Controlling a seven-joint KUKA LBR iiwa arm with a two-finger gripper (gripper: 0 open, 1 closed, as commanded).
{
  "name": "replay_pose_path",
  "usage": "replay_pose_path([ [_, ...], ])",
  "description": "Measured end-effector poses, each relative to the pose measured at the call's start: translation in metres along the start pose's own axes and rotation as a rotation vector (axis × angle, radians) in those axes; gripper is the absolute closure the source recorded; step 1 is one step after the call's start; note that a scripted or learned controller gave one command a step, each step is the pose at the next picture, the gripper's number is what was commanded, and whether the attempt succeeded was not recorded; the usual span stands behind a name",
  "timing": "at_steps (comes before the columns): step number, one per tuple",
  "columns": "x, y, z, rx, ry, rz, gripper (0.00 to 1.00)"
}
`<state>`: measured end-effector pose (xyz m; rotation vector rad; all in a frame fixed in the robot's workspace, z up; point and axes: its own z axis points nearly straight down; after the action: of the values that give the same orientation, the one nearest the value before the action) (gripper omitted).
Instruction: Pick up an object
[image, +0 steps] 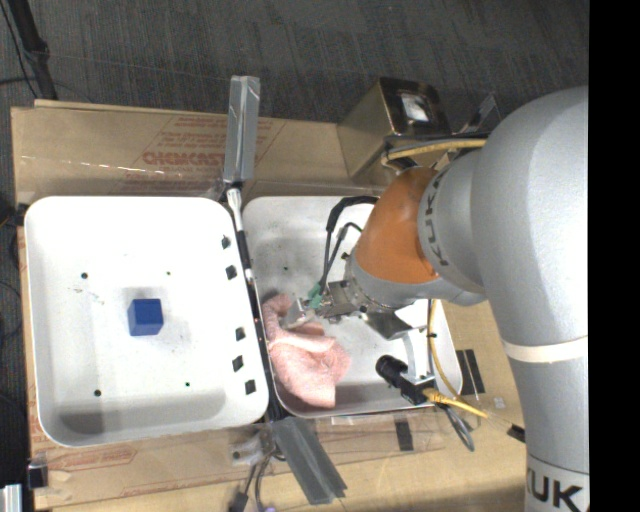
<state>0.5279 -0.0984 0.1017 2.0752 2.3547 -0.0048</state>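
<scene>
A pink crumpled cloth (303, 360) lies in the right bin (290, 230), against its near left wall. My gripper (305, 313) hangs low over the cloth's upper edge, reaching in from the right under the orange wrist band. Whether it touches or grips the cloth I cannot make out. A small blue cube (146, 316) sits alone in the middle of the left bin (120, 225).
A metal divider (240, 140) runs between the two bins, with black clips along their shared wall. Brown cardboard (120, 150) lies behind the bins. The arm's big grey body covers the right side of the right bin.
</scene>
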Motion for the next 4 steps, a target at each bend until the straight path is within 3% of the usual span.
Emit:
replay_pose_path([
  [1,0.000,0.000,-0.009,0.001,-0.001,-0.004,1.00],
  [2,0.001,0.001,-0.019,0.002,-0.001,-0.008,1.00],
  [3,0.001,0.001,-0.019,0.002,-0.001,-0.009,0.00],
  [4,-0.009,-0.048,0.008,-0.004,0.005,-0.100,0.00],
])
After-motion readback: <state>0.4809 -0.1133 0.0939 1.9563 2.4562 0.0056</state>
